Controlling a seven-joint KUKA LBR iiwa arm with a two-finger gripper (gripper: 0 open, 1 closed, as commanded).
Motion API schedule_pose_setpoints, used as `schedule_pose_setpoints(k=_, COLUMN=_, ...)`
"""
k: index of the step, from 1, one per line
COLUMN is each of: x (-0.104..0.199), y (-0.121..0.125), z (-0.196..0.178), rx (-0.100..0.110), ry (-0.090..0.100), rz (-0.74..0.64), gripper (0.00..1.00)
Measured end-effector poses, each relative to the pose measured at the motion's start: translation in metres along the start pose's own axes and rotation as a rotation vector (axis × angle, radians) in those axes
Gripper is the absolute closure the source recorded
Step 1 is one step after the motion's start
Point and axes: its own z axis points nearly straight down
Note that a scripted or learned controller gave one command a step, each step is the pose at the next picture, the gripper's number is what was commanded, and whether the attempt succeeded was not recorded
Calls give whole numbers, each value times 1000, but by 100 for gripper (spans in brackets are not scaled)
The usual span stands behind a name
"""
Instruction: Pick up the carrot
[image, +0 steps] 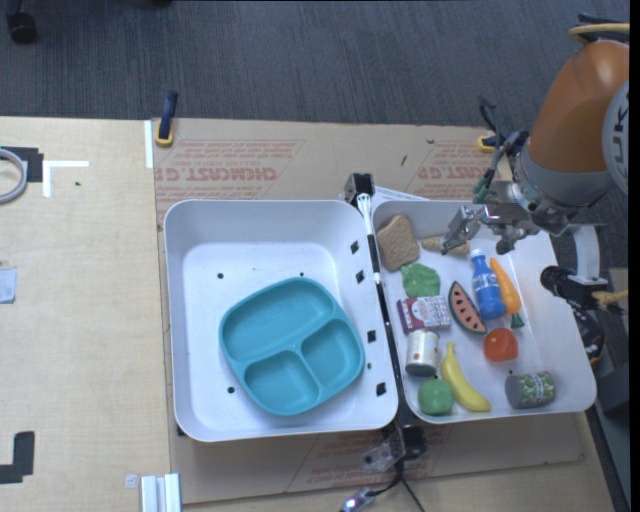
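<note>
The carrot (506, 286) is a slim orange piece with a green tip, lying lengthwise near the right wall of the right bin (570, 360). It rests right beside a blue bottle (487, 287). My gripper (482, 238) hangs over the back of that bin, just behind the bottle's cap and up-left of the carrot. It is open, and nothing sits between its fingers.
The right bin also holds a bread slice (397, 242), a lettuce leaf (421, 279), a watermelon slice (465, 307), a tomato (500, 345), a banana (463, 381), a can (423, 351) and a lime (435, 397). In the left bin (190, 300) lies a teal divided plate (290, 345).
</note>
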Motion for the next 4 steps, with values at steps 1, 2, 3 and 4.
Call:
schedule_pose_setpoints(k=1, x=-75, y=18, z=118, rx=-1, ry=0, rz=3, gripper=0)
schedule_pose_setpoints(k=2, x=-119, y=-33, z=134, rx=-1, ry=8, rz=-2, gripper=0)
schedule_pose_setpoints(k=3, x=-119, y=-32, z=124, rx=-2, ry=8, rz=0, gripper=100)
schedule_pose_setpoints(k=4, x=-117, y=-32, z=124, rx=-1, ry=11, rz=-2, gripper=0)
